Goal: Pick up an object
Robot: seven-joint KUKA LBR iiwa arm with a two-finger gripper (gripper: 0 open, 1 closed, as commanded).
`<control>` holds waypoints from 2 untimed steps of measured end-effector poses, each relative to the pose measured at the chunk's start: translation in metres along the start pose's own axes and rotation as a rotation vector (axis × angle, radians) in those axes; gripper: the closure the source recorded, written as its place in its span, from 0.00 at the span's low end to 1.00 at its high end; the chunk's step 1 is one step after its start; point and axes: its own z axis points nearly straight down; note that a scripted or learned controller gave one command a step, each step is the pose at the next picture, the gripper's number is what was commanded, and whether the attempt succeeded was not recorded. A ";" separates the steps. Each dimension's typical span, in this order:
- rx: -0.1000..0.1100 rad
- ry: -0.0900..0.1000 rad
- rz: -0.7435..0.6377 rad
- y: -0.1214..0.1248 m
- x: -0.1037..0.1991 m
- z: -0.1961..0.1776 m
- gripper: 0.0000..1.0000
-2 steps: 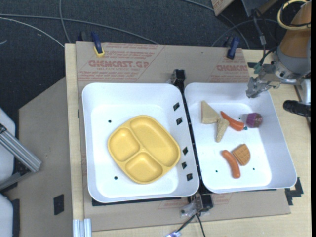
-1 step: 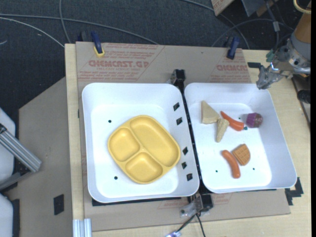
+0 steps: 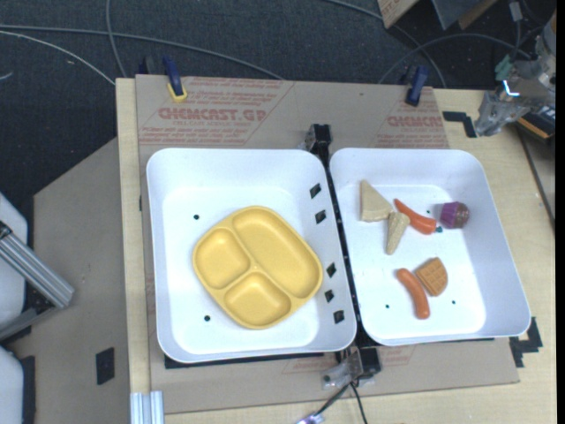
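The claw (image 3: 500,106) sits at the upper right, outside the bins and just beyond the far right corner of the bench top; it is small and blurred against the clutter there, and I cannot tell whether it is spread or pressed together. Nothing can be seen in it. The brown board (image 3: 221,104) covering the bench stretches away to the claw's left and below it. The left bin (image 3: 168,237) lies well apart from the claw, down and far to the left, and the right bin (image 3: 494,263) lies nearer, directly below it and touching the left bin along the middle seam. A yellow divided plate (image 3: 256,265) with three compartments rests tilted in the left bin, far from the claw. The things to pick up all lie in the right bin, below and left of the claw. A pale tan wedge (image 3: 374,201) lies closest to the seam, with a narrower tan wedge (image 3: 396,231) just beside it. A red sausage (image 3: 415,292) lies furthest down from the claw, touching a brown waffle-like piece (image 3: 433,276). An orange carrot-like stick (image 3: 415,216) lies between the wedges and a small purple piece (image 3: 452,214), which is the item nearest the claw. Two blue clamps (image 3: 176,82) (image 3: 415,85) grip the board's far edge, to the claw's left.
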 end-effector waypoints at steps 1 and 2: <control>0.011 0.005 -0.003 -0.016 0.060 0.002 1.00; 0.013 0.005 -0.002 -0.032 0.115 0.019 1.00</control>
